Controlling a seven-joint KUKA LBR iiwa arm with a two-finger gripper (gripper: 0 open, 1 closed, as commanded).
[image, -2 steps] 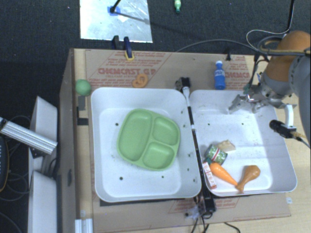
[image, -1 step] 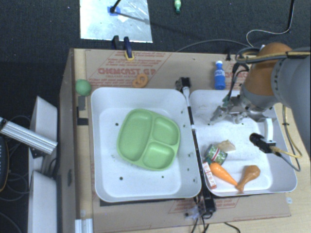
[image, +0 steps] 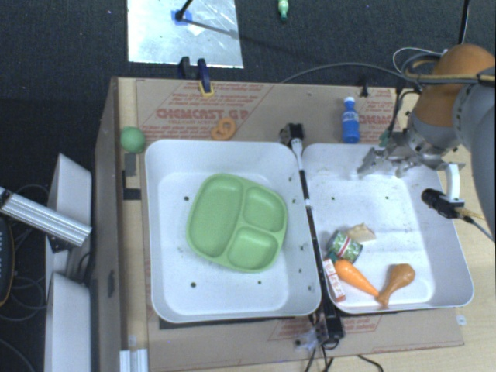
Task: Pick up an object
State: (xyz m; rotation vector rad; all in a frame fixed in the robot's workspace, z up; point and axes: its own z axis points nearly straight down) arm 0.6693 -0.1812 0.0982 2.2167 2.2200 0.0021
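- Counter (image: pixel 186 103) of brown board is seen carrying two shallow white bins side by side, with a green ball (image: pixel 132 139) at its left edge and a blue bottle (image: pixel 350 120) standing behind the right bin.
- Left bin (image: pixel 167 208) is occupied by a green divided tray (image: pixel 236 222), lying near its middle.
- Right bin (image: pixel 387 208) holds the candidates for picking, all gathered at its near left corner: a small green can (image: pixel 343 247) with a pale scrap (image: pixel 360 233) touching it, an orange carrot (image: pixel 358 278) just beside a red-and-white packet (image: pixel 333 280), and a tan drumstick-shaped toy (image: pixel 395 280).
- Arm (image: pixel 457 91) is reached in from the right, and the pincer (image: pixel 380 161) is held over the far part of the right bin, well apart from those objects; nothing is seen between its fingers.
- Whether the pincer stands wide or narrow cannot be told, since its metal parts merge into one blurred shape.
- Failure is judged likely if a descent is made here, because only bare bin floor lies beneath; among the crowded objects, a neighbour could be nudged or two caught at once.
- Upper arm is cut off at the right edge, and the packet is partly hidden by the bin wall.
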